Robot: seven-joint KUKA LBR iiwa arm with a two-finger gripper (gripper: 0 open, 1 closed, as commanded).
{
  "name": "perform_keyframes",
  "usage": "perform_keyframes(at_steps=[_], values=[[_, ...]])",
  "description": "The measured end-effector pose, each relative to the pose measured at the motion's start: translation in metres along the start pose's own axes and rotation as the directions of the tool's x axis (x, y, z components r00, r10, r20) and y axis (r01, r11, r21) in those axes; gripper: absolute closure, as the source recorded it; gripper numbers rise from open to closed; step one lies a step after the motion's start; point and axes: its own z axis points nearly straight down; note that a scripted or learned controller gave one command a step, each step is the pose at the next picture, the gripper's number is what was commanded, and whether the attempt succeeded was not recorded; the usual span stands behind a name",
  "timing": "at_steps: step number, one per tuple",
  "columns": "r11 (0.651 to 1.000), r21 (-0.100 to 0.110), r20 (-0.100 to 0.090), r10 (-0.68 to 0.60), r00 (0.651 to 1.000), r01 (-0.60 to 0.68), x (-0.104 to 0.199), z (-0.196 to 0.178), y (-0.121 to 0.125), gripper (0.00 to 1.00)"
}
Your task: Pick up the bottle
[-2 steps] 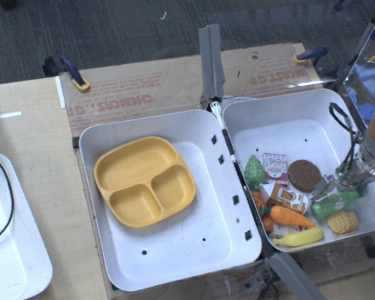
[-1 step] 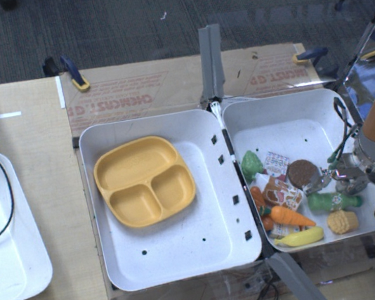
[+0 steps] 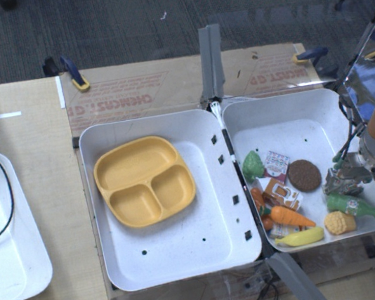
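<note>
Now | claw [image 3: 346, 182]: opening cannot be told | position: right bin [image 3: 289, 116], just above green bottle [image 3: 351, 204]

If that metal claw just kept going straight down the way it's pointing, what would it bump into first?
Probably the green bottle, lying on its side right under the gripper in the right bin. The yellow corn lies just beyond. Depth is hard to judge from this angle.

2 white bins [image 3: 121, 263], 1 yellow tray [image 3: 144, 181], 1 green bottle [image 3: 353, 205], 1 carrot [image 3: 291, 217], 1 banana [image 3: 302, 237].
</note>
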Motion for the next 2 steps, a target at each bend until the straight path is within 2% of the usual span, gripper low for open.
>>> perform_keyframes(at_steps=[1,2], values=[[1.000,0.000,0.000,0.000,1.000,0.000,0.000,0.000,0.000,0.00],[0.986,0.000,0.016,0.164,0.986,-0.164,-0.011,-0.018,-0.007,0.00]])
